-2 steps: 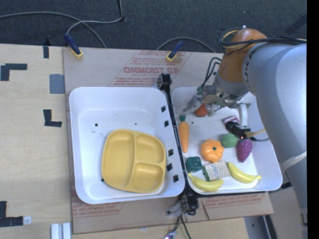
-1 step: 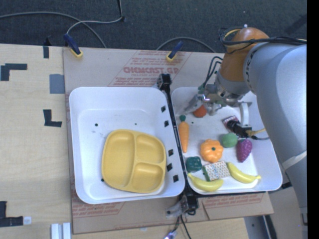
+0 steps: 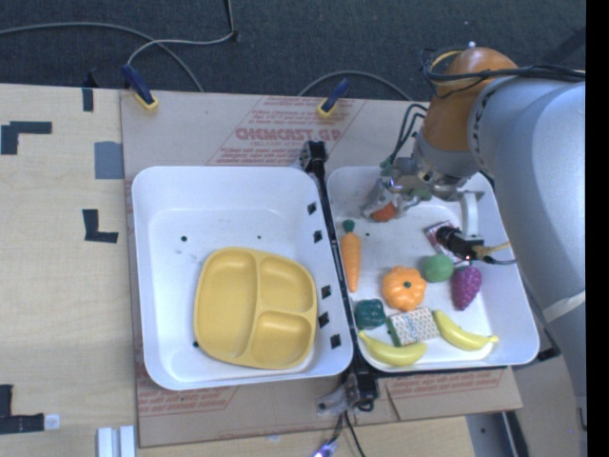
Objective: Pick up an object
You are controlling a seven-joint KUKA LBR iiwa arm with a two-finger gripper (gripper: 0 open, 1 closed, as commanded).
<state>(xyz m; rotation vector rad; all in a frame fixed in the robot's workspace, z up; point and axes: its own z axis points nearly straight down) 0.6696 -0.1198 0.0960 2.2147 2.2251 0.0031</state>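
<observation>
My gripper (image 3: 388, 201) hangs low over the far part of the right bin (image 3: 519, 350), under the grey arm with its orange band. A small red-orange object (image 3: 383, 214) lies right at the gripper's tip, partly hidden by it. Whether it is gripped or just lying under the tip is unclear. A carrot (image 3: 351, 260) rests along the bin's left wall, just nearer than the gripper. An orange pumpkin-like toy (image 3: 404, 288), a green ball (image 3: 438, 268) and purple grapes (image 3: 466, 287) sit mid-bin.
Two bananas (image 3: 392, 351) (image 3: 463, 333), a teal piece (image 3: 369, 313) and a speckled block (image 3: 414, 327) crowd the right bin's near side. A red, black and white item (image 3: 447, 239) lies by the arm. The left bin (image 3: 152, 208) holds a yellow divided plate (image 3: 255, 307).
</observation>
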